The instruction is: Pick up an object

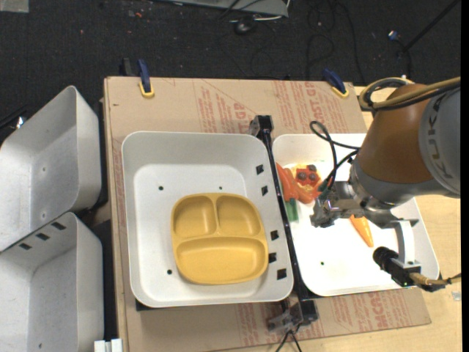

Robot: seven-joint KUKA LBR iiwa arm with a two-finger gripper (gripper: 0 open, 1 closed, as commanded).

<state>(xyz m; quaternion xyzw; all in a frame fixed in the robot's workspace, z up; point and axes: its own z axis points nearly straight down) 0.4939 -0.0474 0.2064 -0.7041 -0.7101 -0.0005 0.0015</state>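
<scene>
The right bin (344, 270) holds a cluster of small toys near its left wall. Among them are an orange-red carrot-like piece (291, 186), a red piece with dark spots (308, 176) and a small green piece (292, 212). An orange wedge (362, 230) lies apart, nearer the bin's middle. My gripper (323, 213) hangs low over the bin between the cluster and the wedge, just right of the green piece. The arm's bulky orange wrist (399, 149) covers the bin's upper right part.
The left bin (146, 196) carries a yellow divided plate (218, 237). A black divider (278, 204) runs between the bins. Cables loop above the right bin, and a black fitting (392, 264) sits at its lower right. Two white bins (44, 196) stand off the bench's left side.
</scene>
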